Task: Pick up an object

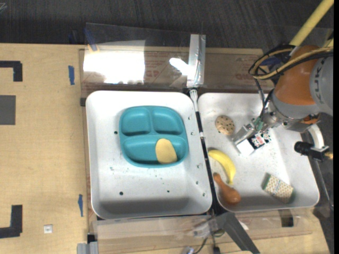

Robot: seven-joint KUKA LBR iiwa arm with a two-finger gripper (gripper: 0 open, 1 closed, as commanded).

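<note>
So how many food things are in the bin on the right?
3 food things: a cookie near the right bin's back left, a banana by its left wall, and a brown chicken drumstick just in front. The arm could hide more.

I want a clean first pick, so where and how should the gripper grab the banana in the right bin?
Probably grip the banana across its thick middle, coming straight down, fingers astride the curve. It lies flat; its lower tip nears the brown piece, and the bin wall crowds its left end.

A yellow banana [223, 164] lies curved in the right bin [299, 157], beside a cookie [225, 124].
</note>
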